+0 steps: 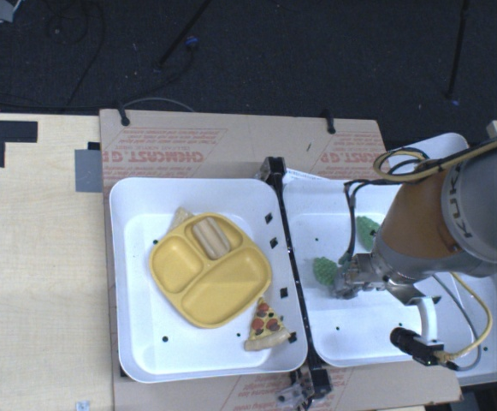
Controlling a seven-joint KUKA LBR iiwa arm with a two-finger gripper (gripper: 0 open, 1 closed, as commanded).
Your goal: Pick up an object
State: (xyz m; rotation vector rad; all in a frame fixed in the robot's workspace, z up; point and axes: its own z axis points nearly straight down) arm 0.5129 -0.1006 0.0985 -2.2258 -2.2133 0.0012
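Note:
My gripper [344, 282] is down in the right bin [334, 341], just to the right of a green leafy piece [325, 270] and touching or nearly touching it. The arm's orange band and wrist cover the gripper from above. A second green piece [367, 229] lies farther back in the same bin, partly behind the arm. In the left bin [137, 332], a yellow divided plate [211, 270] carries a tan hot-dog piece [211, 236], and a pizza slice [267, 325] lies at the plate's lower right.
The black divider [286, 255] between the bins runs just left of the green piece. Cables loop above and below the arm on the right. A cardboard sheet [231, 144] lies under the bins, and a wooden bench top [34, 264] extends to the left.

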